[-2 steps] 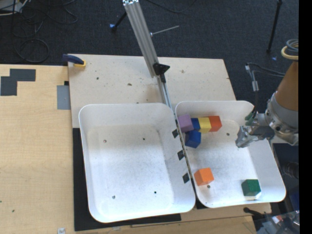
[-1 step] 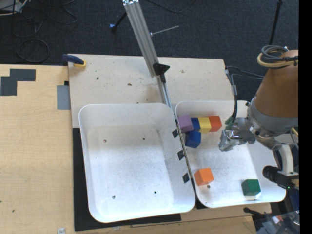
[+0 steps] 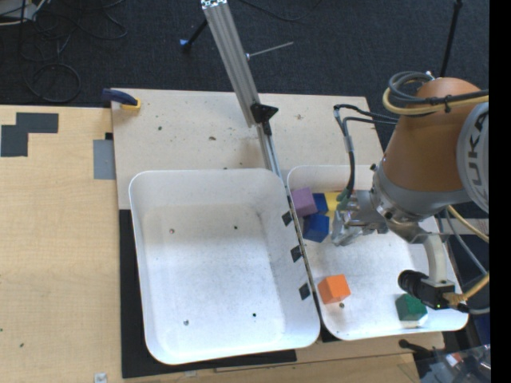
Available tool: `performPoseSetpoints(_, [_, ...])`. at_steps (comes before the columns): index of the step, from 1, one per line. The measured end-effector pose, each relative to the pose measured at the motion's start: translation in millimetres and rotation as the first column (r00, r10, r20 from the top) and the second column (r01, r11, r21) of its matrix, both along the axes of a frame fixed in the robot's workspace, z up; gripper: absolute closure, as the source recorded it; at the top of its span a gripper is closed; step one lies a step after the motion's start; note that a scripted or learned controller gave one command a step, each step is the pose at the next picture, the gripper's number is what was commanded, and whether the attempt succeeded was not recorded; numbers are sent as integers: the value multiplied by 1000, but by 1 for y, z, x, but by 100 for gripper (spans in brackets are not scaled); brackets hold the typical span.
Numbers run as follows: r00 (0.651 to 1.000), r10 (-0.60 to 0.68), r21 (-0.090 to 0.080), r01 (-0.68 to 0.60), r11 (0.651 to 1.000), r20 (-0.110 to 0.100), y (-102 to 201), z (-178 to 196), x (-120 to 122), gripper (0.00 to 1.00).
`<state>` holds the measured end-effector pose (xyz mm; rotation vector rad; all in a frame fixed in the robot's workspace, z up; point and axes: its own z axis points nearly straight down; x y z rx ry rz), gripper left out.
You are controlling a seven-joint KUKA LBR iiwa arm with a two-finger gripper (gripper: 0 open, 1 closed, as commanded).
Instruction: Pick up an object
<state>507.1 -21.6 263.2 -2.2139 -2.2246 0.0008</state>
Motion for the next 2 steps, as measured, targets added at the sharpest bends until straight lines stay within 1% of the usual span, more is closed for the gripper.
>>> performPoseSetpoints(1, [1000,0,0,0,1000,-2,56,-3,-1,100])
performPoseSetpoints(2, [1000,-1,-1,1,1000,-1,102,-6,9,100])
